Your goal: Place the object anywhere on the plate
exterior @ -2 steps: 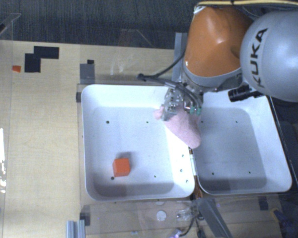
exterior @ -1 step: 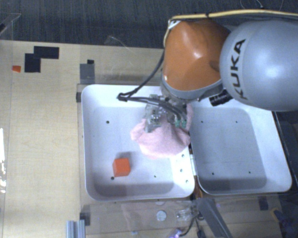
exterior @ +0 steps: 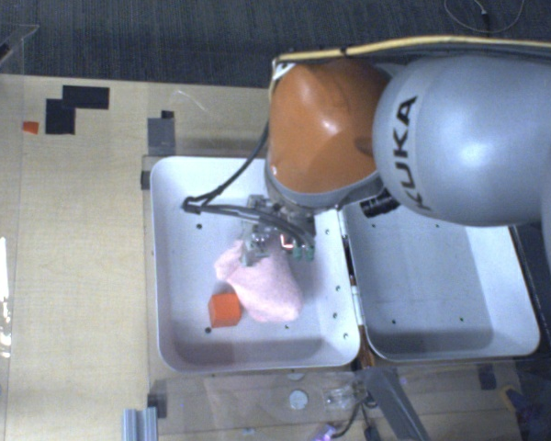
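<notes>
1. The grey arm (exterior: 468, 136) with its orange band (exterior: 321, 127) fills the upper right of the frame and leans down over the left bin (exterior: 179, 246).
2. The hand (exterior: 274, 243) sits just under the orange band, in the middle of the left bin, right at the upper edge of a pale pink thing (exterior: 262, 288). I cannot tell from here whether it is spread or pressed together; the wrist and cables hide it.
3. The pink thing lies in the lower middle of the left bin. It looks like a crumpled cloth or a soft, plate-shaped piece; I cannot say which, so I cannot be sure whether it is the plate or the object.
4. A small orange block (exterior: 225, 310) lies on the bin floor at the pink thing's lower left edge, touching it or very nearly.
5. If the block is the object, I judge it light and stiff, with flat faces that should not slip much. The best hold would be across two opposite sides, coming straight down, with care not to pinch the pink edge beside it.
6. If the pink thing is to be lifted, I expect it to be soft and floppy, sagging when raised. A pinch on a raised fold near its middle would serve better than one at a thin edge.
7. The right bin (exterior: 441, 292) lies in the lower right of the frame, on the pale tabletop (exterior: 73, 246).
</notes>
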